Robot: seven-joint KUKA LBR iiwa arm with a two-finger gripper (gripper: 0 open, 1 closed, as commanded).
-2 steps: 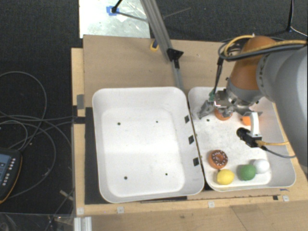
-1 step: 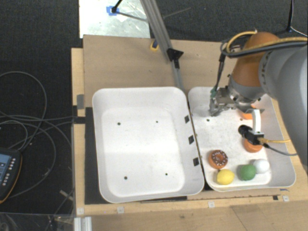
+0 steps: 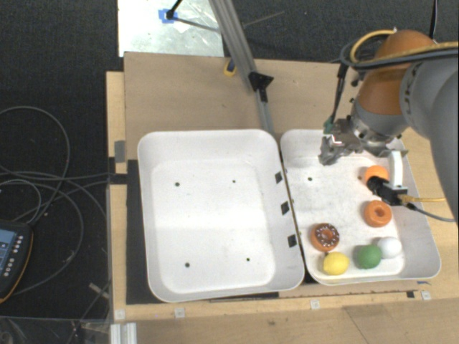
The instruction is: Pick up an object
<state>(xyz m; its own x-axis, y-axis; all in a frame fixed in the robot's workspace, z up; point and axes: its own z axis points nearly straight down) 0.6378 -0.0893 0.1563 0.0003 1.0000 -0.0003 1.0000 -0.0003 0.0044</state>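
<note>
My gripper (image 3: 330,153) hangs over the far left part of the right bin (image 3: 315,185), above bare white floor. The objects lie nearer the camera and to the right. An orange piece (image 3: 374,173) shows partly behind the wrist hardware. An orange ring (image 3: 378,213) lies just in front of it. A brown sprinkled donut (image 3: 325,236) sits at the bin's middle front. Along the front wall lie a yellow lemon (image 3: 336,264), a green ball (image 3: 368,256) and a white ball (image 3: 390,247). None of them touches the gripper.
The left bin (image 3: 154,149) adjoins the right one, with black clips (image 3: 285,206) along the shared wall. A grey pole (image 3: 237,34) slants over the bench behind the bins. Cables and a pendant (image 3: 11,253) lie on the floor at the left.
</note>
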